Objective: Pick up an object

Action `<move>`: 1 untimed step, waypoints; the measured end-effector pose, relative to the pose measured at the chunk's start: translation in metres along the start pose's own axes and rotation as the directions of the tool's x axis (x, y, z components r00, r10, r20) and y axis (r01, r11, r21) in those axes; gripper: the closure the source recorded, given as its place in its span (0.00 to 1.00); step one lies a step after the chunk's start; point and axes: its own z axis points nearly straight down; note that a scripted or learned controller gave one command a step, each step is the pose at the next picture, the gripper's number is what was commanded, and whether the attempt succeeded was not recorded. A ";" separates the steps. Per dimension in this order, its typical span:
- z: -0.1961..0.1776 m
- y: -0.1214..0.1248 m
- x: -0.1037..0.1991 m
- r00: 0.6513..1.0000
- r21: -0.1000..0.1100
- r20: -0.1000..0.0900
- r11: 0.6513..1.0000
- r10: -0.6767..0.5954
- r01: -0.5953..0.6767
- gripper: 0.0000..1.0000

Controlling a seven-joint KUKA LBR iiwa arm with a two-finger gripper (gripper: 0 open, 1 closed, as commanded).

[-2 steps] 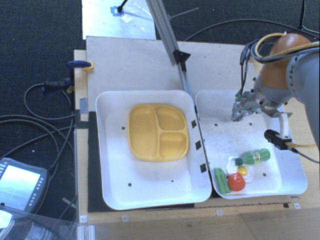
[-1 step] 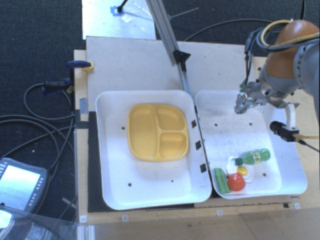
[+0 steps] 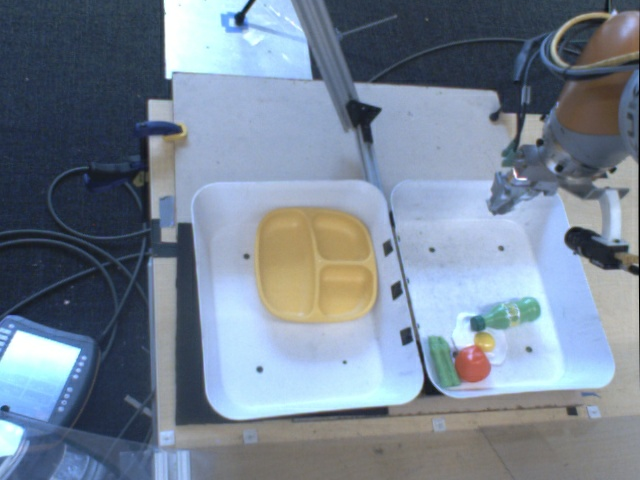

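Note:
In the right bin (image 3: 560, 268) several small objects lie near the front: a green bottle (image 3: 507, 314), a fried egg toy (image 3: 481, 340), a red tomato (image 3: 473, 365) and a green pickle-like piece (image 3: 441, 360). My gripper (image 3: 503, 196) hangs over the far part of the right bin, well behind these objects and apart from them. Nothing shows between its fingers.
The left bin (image 3: 230, 368) holds a yellow divided plate (image 3: 316, 264). A grey pole (image 3: 330, 53) slants down to the seam between the bins. Cables and a pendant (image 3: 35, 368) lie on the floor at the left.

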 end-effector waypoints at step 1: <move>-0.039 0.002 0.000 1.000 0.001 0.000 1.000 -0.004 0.004 1.00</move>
